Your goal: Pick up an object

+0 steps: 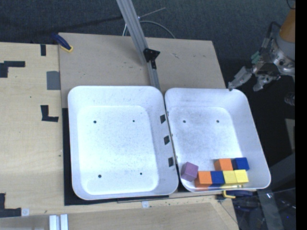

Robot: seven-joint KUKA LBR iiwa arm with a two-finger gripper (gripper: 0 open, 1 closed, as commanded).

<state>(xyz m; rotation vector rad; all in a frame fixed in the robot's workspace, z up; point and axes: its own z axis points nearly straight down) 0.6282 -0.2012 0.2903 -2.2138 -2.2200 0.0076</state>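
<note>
Several small blocks lie in the near right corner of the right bin [211,99]: a purple block [190,170], two orange blocks [205,177] [222,164], two blue blocks [217,177] [240,163] and two yellow blocks [230,177] [241,176]. My gripper [246,80] hangs at the far right, past the right bin's far right corner and well away from the blocks. Its fingers are spread apart with nothing between them.
The left bin [115,92] sits beside the right one. A grey metal pole [136,28] slants across the bench behind the bins, ending in a black clamp [151,55]. Black tape marks lie on the wooden bench at left.
</note>
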